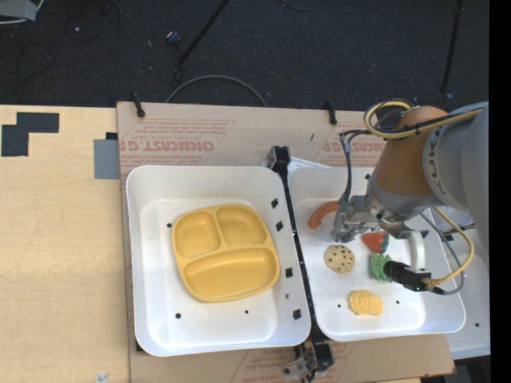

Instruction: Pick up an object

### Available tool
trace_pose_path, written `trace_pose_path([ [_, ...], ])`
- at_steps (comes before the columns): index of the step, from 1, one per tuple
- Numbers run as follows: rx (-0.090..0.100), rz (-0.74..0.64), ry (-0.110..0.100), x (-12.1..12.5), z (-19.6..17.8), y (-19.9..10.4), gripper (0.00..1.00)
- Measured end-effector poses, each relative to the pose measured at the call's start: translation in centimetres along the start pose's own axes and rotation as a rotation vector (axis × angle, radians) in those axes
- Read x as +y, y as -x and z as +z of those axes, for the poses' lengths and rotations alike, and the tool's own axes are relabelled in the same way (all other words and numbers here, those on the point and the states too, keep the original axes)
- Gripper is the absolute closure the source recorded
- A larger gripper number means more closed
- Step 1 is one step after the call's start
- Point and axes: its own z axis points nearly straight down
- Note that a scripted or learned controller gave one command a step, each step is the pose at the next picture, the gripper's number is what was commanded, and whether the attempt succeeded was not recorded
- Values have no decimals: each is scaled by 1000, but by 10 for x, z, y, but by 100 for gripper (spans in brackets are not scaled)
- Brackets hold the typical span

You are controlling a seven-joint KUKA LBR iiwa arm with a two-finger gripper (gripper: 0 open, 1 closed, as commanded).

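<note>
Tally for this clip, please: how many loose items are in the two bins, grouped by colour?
Yellow: 2, a yellow three-compartment plastic tray in the left bin and a small yellow corn-like toy in the right bin
Orange-red: 2, a curved orange sausage-shaped toy and a small red piece
Tan: 1, a round speckled cookie
Green: 1, a small green leafy toy
Total: 6

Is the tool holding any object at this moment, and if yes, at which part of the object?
It cannot be told. The tool is low in the right bin, near the orange sausage and the cookie.

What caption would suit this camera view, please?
KUKA arm's gripper low in right bin among toy foods; yellow tray in left bin.
</note>
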Motion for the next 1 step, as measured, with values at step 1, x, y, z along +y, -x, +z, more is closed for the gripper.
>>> trace_pose_path([
  [1,-1,-5,7,0,-63,0,100],
])
